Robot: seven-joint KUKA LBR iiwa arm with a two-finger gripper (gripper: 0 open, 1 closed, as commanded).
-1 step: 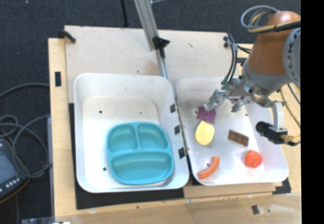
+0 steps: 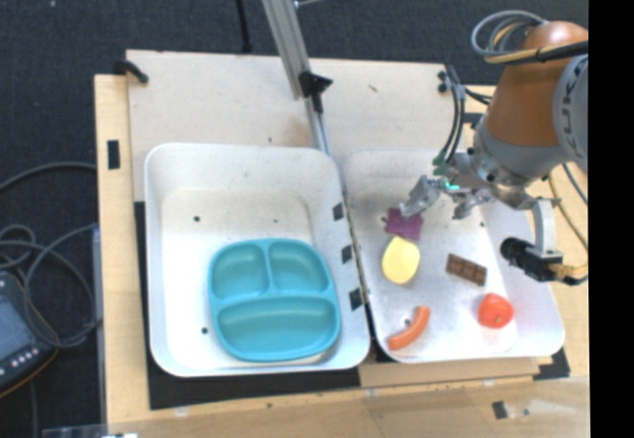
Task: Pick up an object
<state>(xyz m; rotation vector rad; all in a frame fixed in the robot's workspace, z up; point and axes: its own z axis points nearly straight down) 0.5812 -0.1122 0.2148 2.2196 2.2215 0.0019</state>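
The tool (image 2: 428, 196) hangs in the right bin (image 2: 369, 178), just above a purple object (image 2: 402, 223) beside a yellow fruit (image 2: 400, 261). Whether it grips anything cannot be told. A good grasp centres on the purple object, clear of the fruit.

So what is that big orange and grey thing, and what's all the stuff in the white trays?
That is a robot arm. It reaches in from the right, and one camera looks down on it from above. At its end is a hand with two fingers, for picking things up. It hangs over the right bin, just above a purple toy. I can't see anything held in it. Also in that bin are a yellow toy, a brown bar, a red toy and an orange sausage shape. The left bin holds a blue plate with sections.
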